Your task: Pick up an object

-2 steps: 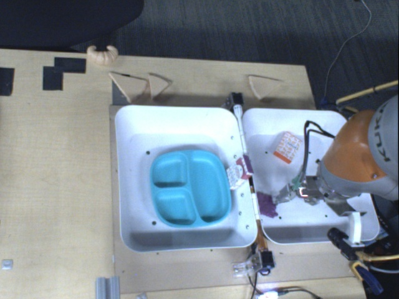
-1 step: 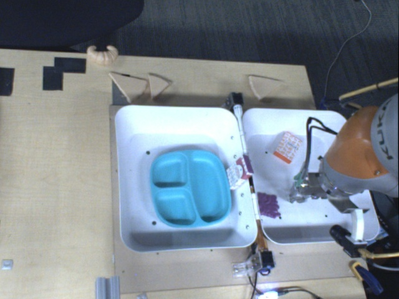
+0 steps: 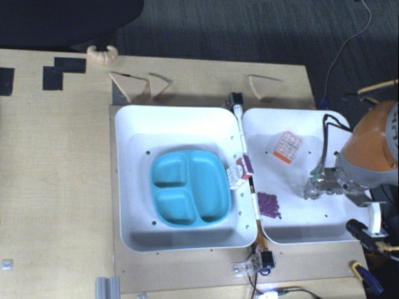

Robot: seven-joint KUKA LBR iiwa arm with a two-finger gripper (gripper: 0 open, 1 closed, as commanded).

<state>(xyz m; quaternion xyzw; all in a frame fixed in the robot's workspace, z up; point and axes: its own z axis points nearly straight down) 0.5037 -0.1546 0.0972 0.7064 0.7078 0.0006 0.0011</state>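
Note:
A small white and orange packet (image 3: pixel 287 147) lies flat in the far part of the right bin (image 3: pixel 293 232). A purple crumpled object (image 3: pixel 269 205) rests near the same bin's left wall. My gripper (image 3: pixel 313 190) hangs low over the right bin's floor, to the right of the purple object and nearer than the packet, touching neither. The grey arm with its orange band (image 3: pixel 374 147) comes in from the right. A blue divided plate (image 3: pixel 189 187) lies in the left bin (image 3: pixel 134 167).
A small white and purple wrapper (image 3: pixel 239 170) lies across the ridge between the two bins. Cables run along the arm's wrist and off the bench's right side. Wooden bench top surrounds the bins, with clips at the near edge.

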